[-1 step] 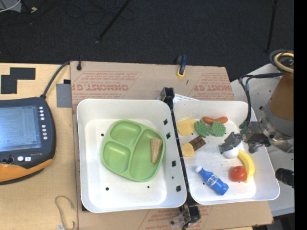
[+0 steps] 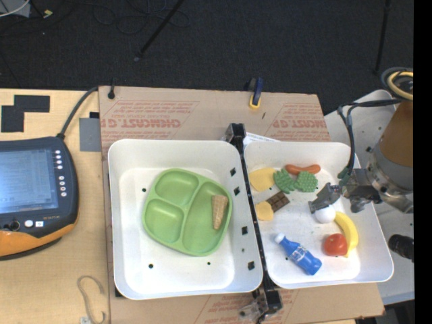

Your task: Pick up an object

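Observation:
The right bin (image 2: 378, 262) holds several toy foods. A white ball (image 2: 325, 215) lies near its middle, with a yellow banana (image 2: 349, 227) and a red tomato (image 2: 335, 245) to its right. A blue bottle (image 2: 298, 254) lies toward the front. A brown chocolate bar (image 2: 277, 200), two yellow pieces (image 2: 262, 178) (image 2: 264, 211), a green broccoli (image 2: 298, 181) and an orange carrot (image 2: 303, 169) sit further back. My gripper (image 2: 326, 199) reaches in from the right and hangs just over the white ball, touching or nearly touching its top.
The left bin (image 2: 125, 248) bears a green divided plate (image 2: 162, 214) with a tan wedge (image 2: 219, 210) in its right compartment. A black clip bar (image 2: 244, 201) joins the bins. A tablet (image 2: 30, 187) lies at the far left of the bench.

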Tool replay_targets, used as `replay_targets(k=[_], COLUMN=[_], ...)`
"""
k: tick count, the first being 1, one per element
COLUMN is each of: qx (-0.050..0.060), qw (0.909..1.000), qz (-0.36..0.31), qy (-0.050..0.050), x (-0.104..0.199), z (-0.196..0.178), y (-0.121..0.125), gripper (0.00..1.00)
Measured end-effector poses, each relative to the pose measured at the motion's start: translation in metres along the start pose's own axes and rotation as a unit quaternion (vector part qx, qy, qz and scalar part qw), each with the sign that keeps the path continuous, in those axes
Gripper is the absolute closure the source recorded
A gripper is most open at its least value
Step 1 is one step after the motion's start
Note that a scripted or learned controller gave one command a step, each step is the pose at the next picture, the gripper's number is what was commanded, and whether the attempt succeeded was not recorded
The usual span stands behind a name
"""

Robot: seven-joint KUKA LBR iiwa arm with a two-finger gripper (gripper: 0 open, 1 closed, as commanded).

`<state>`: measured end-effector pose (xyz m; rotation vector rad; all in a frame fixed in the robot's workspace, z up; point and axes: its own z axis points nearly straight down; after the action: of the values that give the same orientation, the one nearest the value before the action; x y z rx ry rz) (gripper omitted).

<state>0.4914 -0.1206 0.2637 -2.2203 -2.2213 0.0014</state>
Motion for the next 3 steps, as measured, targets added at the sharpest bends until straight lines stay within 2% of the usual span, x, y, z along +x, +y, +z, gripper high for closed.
replay_targets(k=[1,2,3], qx=[0.004,0.004,0.004], qw=[1.0000,1.0000,1.0000], qz=[0.000,0.000,0.000], qy=[0.001,0.001,0.001], x=[-0.004,0.006,0.001], z=[0.060,0.107,0.153], y=[-0.007,-0.007,-0.010], gripper=[0.00,0.00,0.00])
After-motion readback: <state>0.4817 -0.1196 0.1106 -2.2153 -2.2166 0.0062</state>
